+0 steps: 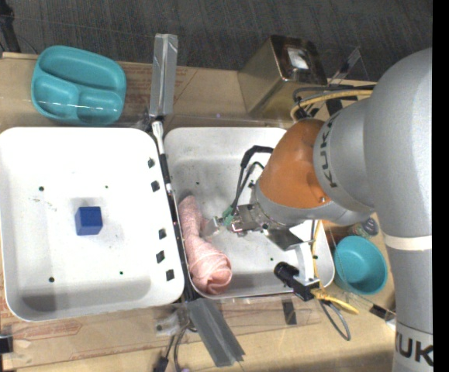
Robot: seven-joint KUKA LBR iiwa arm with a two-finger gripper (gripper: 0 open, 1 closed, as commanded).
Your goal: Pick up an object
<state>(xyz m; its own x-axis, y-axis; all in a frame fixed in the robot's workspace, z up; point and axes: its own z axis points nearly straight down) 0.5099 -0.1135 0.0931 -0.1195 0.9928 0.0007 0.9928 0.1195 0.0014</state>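
Pink cloth roll (202, 253) lying along left wall of right bin (208, 142). Hovering my fingers (228, 223) just beside it, nothing held. Can't tell whether they're spread. Approach step; next needs shifting left, descending over roll, closing.

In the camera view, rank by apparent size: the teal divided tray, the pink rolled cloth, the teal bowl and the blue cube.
1. teal divided tray
2. pink rolled cloth
3. teal bowl, partly hidden by the arm, so unsure against the cloth
4. blue cube
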